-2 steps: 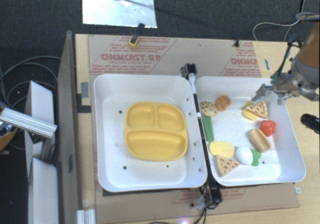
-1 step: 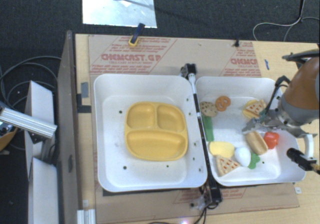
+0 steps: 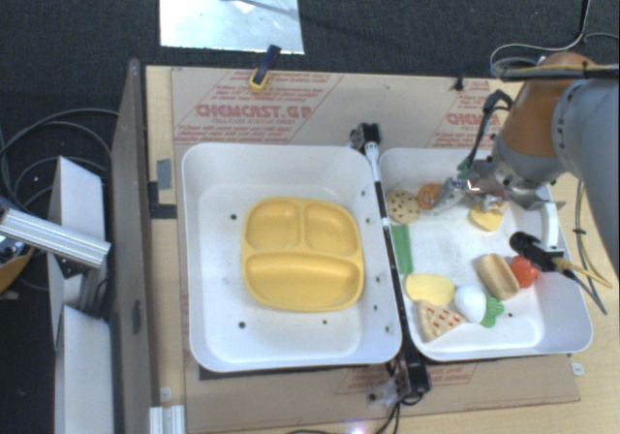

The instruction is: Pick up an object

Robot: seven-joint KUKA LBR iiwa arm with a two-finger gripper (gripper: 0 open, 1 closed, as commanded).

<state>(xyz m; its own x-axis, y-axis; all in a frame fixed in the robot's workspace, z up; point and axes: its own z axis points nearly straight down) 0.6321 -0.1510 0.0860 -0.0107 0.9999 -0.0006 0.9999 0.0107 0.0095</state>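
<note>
The right white bin [image 3: 562, 321] holds several toy foods. A speckled tan cookie [image 3: 402, 206] and a small brown round biscuit [image 3: 429, 197] lie at its far left. My gripper [image 3: 451, 194] hangs low over the bin's far part, just right of the brown biscuit, and I see nothing held in it. A pale yellow piece [image 3: 486, 219] lies just right of the gripper, under the wrist. Nearer the front lie a green strip [image 3: 401, 246], a yellow lump [image 3: 429, 288], a pizza slice [image 3: 439, 322], a white egg [image 3: 471, 303], a bun [image 3: 497, 276] and a red tomato [image 3: 524, 272].
The left white bin [image 3: 218, 325] holds a yellow divided plate [image 3: 300, 253]. A black divider clip [image 3: 366, 137] sits where the two bins meet at the back. The grey arm [image 3: 572, 127] enters from the right over the right bin's far corner.
</note>
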